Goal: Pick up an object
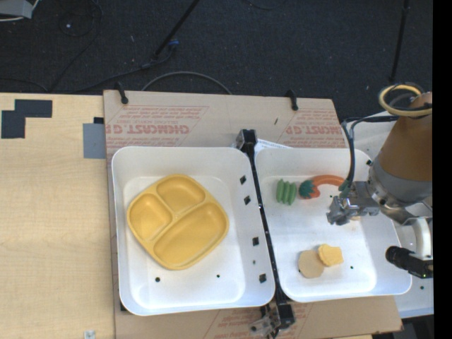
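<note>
In the right bin (289, 274) lie a green ridged piece (285, 191), a carrot-like toy (319, 185) with a dark green top and an orange curved body, a yellow chunk (330, 255) and a tan round disc (309, 264) touching it. My gripper (340, 213) hangs over the right side of this bin, just below the carrot's orange end and above the yellow chunk. I see nothing held in it.
The left bin (134, 168) holds a yellow three-compartment plate (177, 221). A black divider (257, 221) runs between the bins. Cardboard (212, 122) lies under them, and a wooden bench (49, 217) extends to the left. The arm's body (409, 154) stands over the right bin's right edge.
</note>
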`<control>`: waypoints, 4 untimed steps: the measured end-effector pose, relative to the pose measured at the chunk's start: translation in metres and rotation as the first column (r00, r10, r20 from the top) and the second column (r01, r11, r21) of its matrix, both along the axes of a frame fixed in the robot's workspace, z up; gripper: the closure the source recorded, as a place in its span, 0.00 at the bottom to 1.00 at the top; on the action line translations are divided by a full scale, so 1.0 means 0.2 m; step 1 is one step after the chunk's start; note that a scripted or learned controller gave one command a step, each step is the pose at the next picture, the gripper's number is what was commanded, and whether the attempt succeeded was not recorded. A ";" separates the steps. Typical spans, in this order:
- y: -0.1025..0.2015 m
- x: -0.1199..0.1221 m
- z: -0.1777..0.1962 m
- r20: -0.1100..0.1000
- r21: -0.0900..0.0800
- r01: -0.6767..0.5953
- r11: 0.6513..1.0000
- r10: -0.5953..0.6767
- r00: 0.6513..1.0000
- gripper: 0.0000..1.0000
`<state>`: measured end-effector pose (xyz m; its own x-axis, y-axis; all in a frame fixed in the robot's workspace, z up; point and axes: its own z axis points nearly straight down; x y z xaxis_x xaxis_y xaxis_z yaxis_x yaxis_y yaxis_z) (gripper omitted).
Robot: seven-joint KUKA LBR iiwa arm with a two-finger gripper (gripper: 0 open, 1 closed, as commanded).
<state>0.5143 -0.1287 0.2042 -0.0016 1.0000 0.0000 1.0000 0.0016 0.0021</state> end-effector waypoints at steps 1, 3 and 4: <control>0.00 0.00 0.26 0.000 -0.001 0.000 1.000 0.000 1.000 1.00; 0.51 0.06 0.19 -0.007 0.002 -0.002 1.000 0.002 1.000 1.00; 0.78 0.04 0.22 -0.005 0.002 -0.004 1.000 0.004 1.000 1.00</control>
<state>0.5229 0.0268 0.2482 -0.0058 1.0000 0.0018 1.0000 0.0058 -0.0030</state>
